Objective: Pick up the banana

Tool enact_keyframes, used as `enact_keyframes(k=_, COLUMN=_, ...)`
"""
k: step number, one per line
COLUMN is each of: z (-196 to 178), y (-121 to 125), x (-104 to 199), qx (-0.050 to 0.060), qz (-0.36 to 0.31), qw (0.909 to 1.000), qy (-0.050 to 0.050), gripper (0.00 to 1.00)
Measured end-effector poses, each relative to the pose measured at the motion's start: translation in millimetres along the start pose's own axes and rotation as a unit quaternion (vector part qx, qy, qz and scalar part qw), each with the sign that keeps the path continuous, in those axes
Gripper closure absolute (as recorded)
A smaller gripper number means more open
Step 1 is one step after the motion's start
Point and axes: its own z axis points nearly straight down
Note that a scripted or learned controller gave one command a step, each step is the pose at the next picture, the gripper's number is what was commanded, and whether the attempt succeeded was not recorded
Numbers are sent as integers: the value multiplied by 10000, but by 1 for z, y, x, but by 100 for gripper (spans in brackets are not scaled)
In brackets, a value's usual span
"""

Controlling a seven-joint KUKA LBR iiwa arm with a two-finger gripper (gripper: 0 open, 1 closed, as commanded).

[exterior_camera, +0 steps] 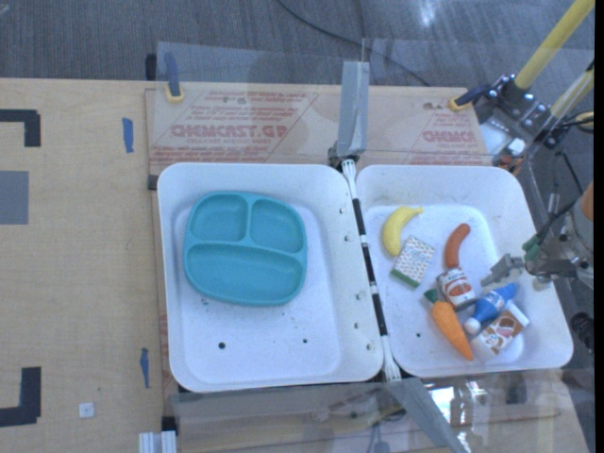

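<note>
The yellow banana (398, 227) lies in the right bin (528, 192), near its upper left corner, curved and free of the other items. My gripper (510, 270) hangs over the right side of that bin, well to the right of the banana and a little lower in the view. It is just above a blue bottle (491, 307), and nothing shows in its hold.
Around the banana lie a small patterned box (413, 260), a red-orange sausage (457, 243), a small can (457, 287), a carrot (451, 329) and a carton (503, 332). The left bin (189, 347) holds a teal divided plate (245, 249).
</note>
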Motion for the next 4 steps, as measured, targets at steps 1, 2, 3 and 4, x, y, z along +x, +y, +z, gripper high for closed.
enact_keyframes(k=1, z=37, y=29, x=68, qx=4, qz=284, qw=9996, qy=2, gripper=0)
enact_keyframes(k=2, z=84, y=112, x=79, qx=-122, qz=222, qw=9997, qy=-15, gripper=0)
enact_keyframes(k=3, z=98, y=170, x=91, qx=27, qz=-641, qw=9979, qy=-23, gripper=0)
enact_keyframes(k=4, z=99, y=174, x=86, qx=196, qz=-1737, qw=9846, qy=9, gripper=0)
